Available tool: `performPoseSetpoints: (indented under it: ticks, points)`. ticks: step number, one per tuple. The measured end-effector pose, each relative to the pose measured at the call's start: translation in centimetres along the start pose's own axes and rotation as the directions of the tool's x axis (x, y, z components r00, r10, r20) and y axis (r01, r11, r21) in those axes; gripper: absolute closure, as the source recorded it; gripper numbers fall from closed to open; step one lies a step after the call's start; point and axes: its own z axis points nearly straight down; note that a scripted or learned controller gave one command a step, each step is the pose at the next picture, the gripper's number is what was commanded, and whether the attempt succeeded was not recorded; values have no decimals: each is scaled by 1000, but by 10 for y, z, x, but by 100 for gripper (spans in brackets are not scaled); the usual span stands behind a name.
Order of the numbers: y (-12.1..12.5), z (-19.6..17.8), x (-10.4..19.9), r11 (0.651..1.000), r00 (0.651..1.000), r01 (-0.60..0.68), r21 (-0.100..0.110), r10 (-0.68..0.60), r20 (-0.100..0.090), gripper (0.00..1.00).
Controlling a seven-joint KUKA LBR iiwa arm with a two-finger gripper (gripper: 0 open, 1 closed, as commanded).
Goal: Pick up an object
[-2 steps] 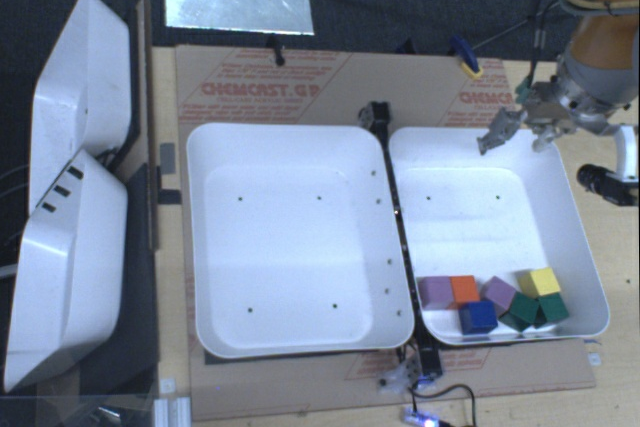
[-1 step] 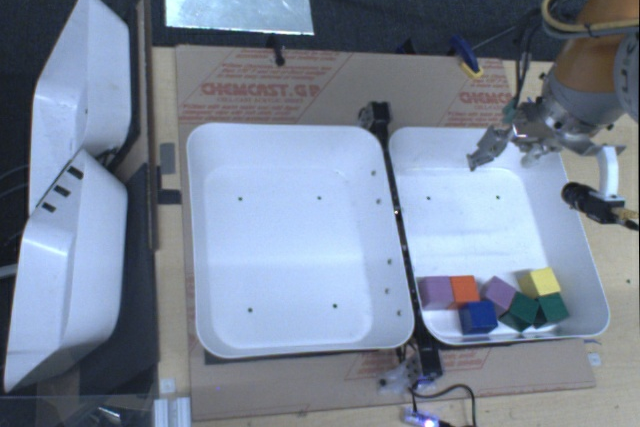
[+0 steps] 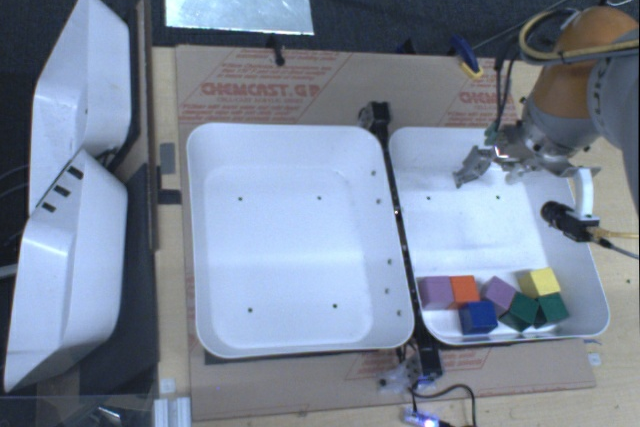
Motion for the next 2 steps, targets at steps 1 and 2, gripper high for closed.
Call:
performPoseSetpoints:
  ticks: [1, 2]
  points:
    - [0, 42, 0, 1000, 1000, 0, -3, 0, 0, 0]
    - [1, 29, 0, 1000, 1000, 0, -7, 0, 1, 100]
